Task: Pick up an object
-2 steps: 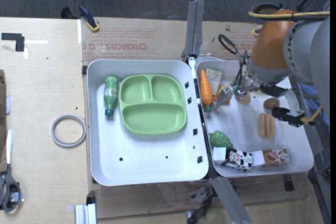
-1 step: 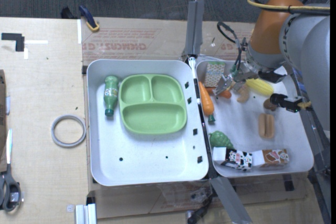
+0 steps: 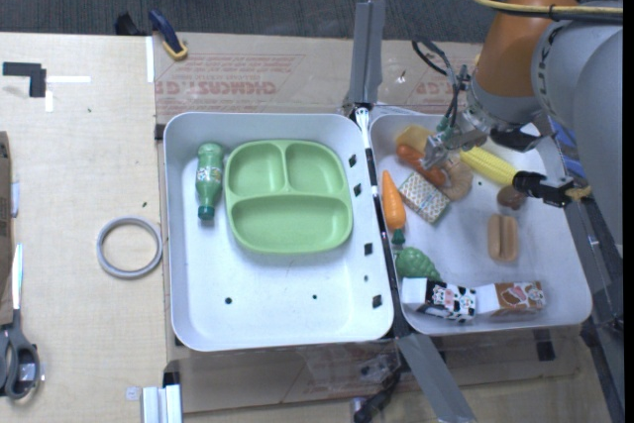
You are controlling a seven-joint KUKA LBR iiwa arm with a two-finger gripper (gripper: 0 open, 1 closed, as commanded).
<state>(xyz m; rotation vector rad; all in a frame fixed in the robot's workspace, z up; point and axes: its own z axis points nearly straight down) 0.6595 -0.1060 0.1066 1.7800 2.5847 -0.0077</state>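
The claw [image 3: 443,146] hangs low in the right bin [image 3: 555,307] among toy food.

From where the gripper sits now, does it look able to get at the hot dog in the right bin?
Probably yes. The hot dog lies by itself on bare floor of the right bin, with nothing on top or touching. The gripper hangs over the clutter at the bin's back, so it only needs a short move forward.

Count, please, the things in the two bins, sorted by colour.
Green: 3, bottle, divided plate, leafy vegetable
Orange: 2, carrot, piece
Yellow: 1, corn
Brown: 1, hot dog
Total: 7; others unclear.
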